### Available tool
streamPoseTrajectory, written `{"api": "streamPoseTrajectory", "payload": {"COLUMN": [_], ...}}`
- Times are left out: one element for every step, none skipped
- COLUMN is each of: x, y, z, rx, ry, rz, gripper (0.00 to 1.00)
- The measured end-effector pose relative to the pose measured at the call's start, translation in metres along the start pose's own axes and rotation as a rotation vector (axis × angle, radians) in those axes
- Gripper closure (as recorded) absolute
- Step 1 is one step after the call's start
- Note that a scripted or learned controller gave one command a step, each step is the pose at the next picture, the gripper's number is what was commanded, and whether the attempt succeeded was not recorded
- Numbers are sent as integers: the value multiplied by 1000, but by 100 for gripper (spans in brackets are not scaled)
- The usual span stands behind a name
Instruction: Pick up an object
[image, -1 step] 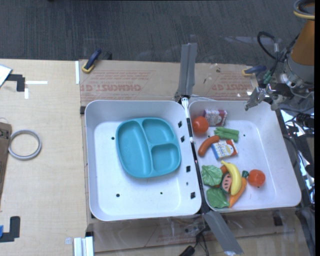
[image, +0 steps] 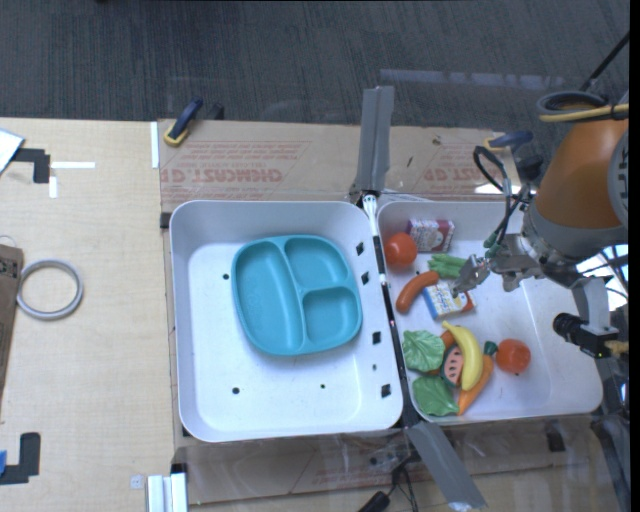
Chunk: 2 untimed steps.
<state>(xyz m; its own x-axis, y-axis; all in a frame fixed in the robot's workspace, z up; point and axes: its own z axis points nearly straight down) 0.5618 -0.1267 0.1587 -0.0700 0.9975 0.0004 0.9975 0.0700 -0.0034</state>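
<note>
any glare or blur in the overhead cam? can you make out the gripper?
Camera view: even, soft lighting; faint shadow under the blue plate; bright glare on the right bin near the arm. Toys look sharp, but the gripper is small and cluttered against the sausage, so its state is unclear.

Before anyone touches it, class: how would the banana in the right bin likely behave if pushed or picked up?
The banana looks like smooth toy plastic, so probably stiff, light and rather slippery. Its curved shape may make it rock or spin when pushed. It lies against a carrot, which would likely shift too.
</note>
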Motion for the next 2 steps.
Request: {"api": "streamPoseTrajectory", "payload": {"x": [10,-30], "y": [-38,34], "z": [68,67], "rx": [-1,-4], "ry": [0,-2], "rz": [-62,-65], "gripper": [0,0]}}
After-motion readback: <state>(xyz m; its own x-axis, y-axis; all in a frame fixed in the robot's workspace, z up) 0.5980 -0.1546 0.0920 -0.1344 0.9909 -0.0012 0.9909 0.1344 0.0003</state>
